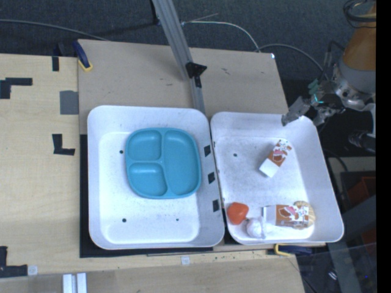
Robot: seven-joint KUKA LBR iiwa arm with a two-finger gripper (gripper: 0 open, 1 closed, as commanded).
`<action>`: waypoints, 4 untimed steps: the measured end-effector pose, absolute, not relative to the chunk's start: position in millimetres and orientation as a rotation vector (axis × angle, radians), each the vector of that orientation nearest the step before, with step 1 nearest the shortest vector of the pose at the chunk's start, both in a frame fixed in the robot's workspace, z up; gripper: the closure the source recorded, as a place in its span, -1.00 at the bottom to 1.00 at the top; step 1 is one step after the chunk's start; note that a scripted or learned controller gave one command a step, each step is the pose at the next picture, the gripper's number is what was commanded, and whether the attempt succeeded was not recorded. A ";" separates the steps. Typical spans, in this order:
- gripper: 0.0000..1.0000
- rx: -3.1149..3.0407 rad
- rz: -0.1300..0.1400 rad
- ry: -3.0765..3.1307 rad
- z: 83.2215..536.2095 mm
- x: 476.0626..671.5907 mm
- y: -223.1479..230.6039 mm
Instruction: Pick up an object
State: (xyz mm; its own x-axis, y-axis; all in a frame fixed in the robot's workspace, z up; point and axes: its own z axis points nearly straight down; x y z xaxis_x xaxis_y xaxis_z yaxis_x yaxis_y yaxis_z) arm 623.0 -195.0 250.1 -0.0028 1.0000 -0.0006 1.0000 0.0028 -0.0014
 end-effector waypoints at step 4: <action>-1.00 -2.216 0.008 -2.219 91.5 613.7 -207.8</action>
State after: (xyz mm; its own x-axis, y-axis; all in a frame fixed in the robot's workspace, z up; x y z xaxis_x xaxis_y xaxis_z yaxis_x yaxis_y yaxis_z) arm 613.7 -207.8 91.5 -0.0011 1.0000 0.0003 1.0000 0.0011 -0.0077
